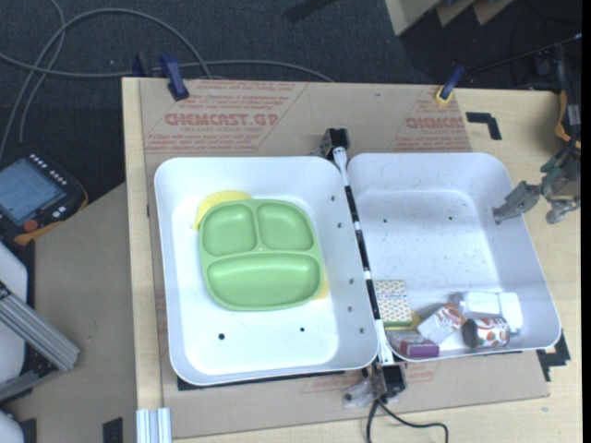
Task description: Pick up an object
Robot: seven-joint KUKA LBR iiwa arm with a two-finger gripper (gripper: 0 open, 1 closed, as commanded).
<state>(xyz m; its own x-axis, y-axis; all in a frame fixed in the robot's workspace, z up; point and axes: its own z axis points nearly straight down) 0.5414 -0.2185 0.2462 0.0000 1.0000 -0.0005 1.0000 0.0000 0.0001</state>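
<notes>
Several small objects lie heaped in the near corner of the right bin: a patterned packet, a purple item, a red-and-white pouch, a white box and a dark red-ended can. My gripper hangs over the right bin's far right rim, well away from the heap. Its two grey fingers stand apart and open, with nothing between them.
The left bin holds a green divided plate lying on a yellow item. A black divider with clamps runs between the bins. A handheld pendant and cables lie off the bench at the left.
</notes>
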